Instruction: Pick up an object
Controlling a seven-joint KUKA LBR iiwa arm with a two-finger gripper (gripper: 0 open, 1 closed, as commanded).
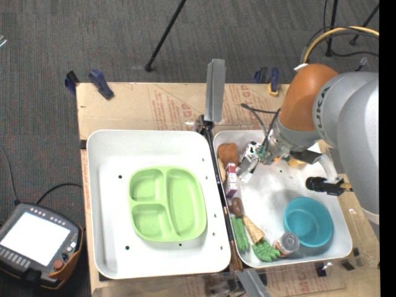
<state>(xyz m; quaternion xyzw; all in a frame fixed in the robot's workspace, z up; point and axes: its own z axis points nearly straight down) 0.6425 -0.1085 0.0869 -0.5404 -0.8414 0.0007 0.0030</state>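
Note:
The right bin [343, 228] holds several small things along its left wall. A brown rounded piece [227, 151] lies at the top, with a red and white box [232, 179] below it, then a dark brown lump [237, 206]. My gripper [250, 158] hangs low over the bin's upper left part, just right of the brown piece and the box. Nothing shows in its grasp. A blue bowl [307, 222] sits at the lower right, and a small can [286, 244] lies against its lower left edge.
A tan cone [253, 229], a green stalk [240, 234] and a green toy [266, 251] lie at the right bin's bottom left. The left bin [105, 166] holds a green divided plate [167, 203]. The grey arm [346, 116] covers the right bin's upper right.

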